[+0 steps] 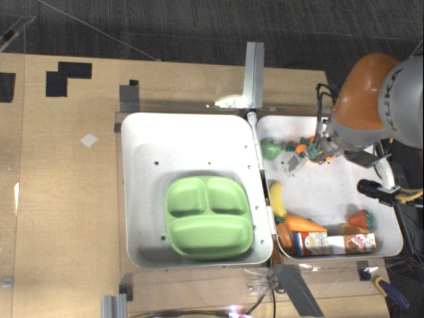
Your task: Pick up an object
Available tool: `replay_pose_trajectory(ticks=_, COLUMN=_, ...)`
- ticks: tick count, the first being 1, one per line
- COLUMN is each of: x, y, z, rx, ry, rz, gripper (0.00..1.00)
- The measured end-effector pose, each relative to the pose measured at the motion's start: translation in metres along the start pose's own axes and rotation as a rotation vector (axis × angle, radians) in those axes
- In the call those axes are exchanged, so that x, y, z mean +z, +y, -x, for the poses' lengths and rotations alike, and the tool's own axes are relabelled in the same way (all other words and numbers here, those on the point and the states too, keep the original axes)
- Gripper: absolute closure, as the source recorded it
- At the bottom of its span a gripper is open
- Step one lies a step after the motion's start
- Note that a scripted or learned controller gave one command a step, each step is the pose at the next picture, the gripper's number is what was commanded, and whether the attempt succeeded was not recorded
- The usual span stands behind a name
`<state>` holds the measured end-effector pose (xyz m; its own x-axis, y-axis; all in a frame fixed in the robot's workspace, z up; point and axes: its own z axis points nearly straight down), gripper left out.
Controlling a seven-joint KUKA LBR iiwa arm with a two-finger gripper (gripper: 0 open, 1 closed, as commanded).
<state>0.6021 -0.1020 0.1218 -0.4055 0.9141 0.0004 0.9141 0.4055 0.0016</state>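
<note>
The pincer (311,152), whose state I cannot tell, hangs just right of the green toy (270,150) in the right bin (391,240).

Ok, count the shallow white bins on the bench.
2. The left shallow white bin holds a green sectioned plastic tray; the right shallow white bin holds toy foods, with the arm's hand above it.

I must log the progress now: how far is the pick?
Done: the gripper is low in the right white bin, near the green round toy. In hand: I cannot tell. Left: grasp and lift; the yellow banana, orange carrot and red strawberry lie in that bin.
</note>
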Motion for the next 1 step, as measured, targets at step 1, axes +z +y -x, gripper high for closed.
replay_pose_trajectory(ticks=1, x=-0.0314, y=-0.0239, z=-0.0136, rx=0.145, ry=0.0, rz=0.001, gripper=0.0)
